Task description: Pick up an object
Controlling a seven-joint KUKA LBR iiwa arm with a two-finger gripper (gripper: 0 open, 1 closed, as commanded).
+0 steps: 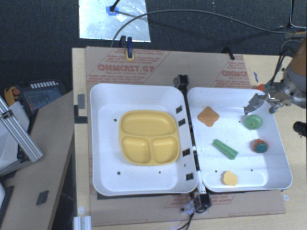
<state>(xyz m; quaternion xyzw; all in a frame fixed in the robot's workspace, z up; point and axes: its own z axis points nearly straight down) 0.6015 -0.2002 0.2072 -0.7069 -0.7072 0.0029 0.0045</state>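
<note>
step: approach, nothing held | gripper (261, 105) spread wide, poised at right bin (280, 147) back edge | target: green round piece (253, 122) just below the fingertips | next: drop straight down, close on it | nearby: teal ball (260, 146) further below, green stick (225, 148) and orange piece (208, 116) off to the left, well apart | obstruction: bin wall close by

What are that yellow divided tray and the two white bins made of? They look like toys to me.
The yellow divided tray looks like moulded plastic with a smooth, slightly matte finish: uniform colour and soft rounded ridges between its three compartments. The left white bin and right white bin also seem to be thin formed plastic, glossier, with rounded corners and bright reflections; painted metal cannot be ruled out.
</note>
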